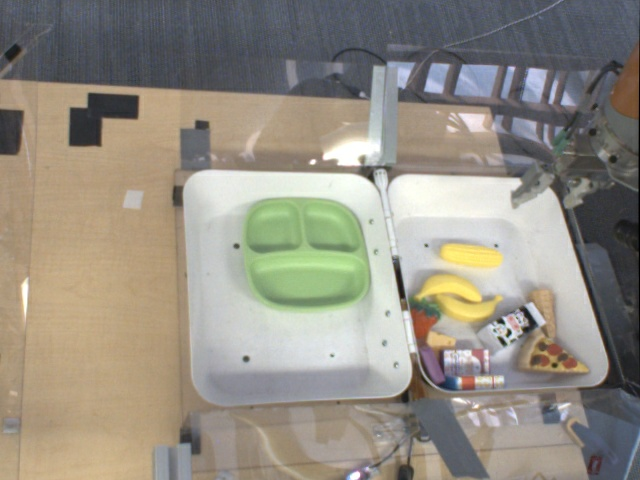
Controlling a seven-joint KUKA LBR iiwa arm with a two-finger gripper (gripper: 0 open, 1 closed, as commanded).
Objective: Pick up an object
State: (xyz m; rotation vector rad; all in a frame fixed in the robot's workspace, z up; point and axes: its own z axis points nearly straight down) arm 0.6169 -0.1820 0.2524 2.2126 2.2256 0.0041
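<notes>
My gripper (pixel 552 190) hangs over the far right corner of the right bin (pixel 440 200). Its two fingers are spread apart, open, with nothing between them. Below it in that bin lie a yellow corn cob (pixel 471 256), a bunch of bananas (pixel 458 296), a black-and-white carton (pixel 515 326), a pizza slice (pixel 551 356), a tan cone (pixel 543 304) and a small tube (pixel 466 359). All of these lie toward the bin's near half, apart from the gripper.
The left bin (pixel 215 338) holds a green divided plate (pixel 305 251). A metal divider post (pixel 383 118) stands between the bins at the back. A red-and-green toy (pixel 427 314) and a purple piece (pixel 434 366) lie by the right bin's left wall.
</notes>
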